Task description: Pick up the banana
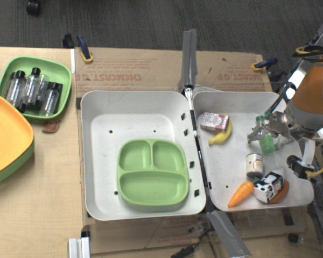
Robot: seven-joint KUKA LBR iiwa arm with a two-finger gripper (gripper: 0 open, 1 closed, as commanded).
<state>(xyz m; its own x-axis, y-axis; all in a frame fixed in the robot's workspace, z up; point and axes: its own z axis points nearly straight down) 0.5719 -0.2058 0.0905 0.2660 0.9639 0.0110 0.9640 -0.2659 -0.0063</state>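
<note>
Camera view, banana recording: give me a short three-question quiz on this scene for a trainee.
1. True or false: the banana lies in the right bin.
2. What does the banana touch? A) carrot B) pink carton C) can
3. Name the item in the left bin.

Key: 1 true. 2 B, the pink carton. 3 the green divided tray.

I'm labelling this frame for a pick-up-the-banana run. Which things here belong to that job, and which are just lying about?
Belongs to the job:
banana, in the right bin
gripper, over the right bin

Just lying about:
pink carton touching the banana
green object by the gripper
can
carrot
black-and-white carton
green divided plate in the left bin
</note>
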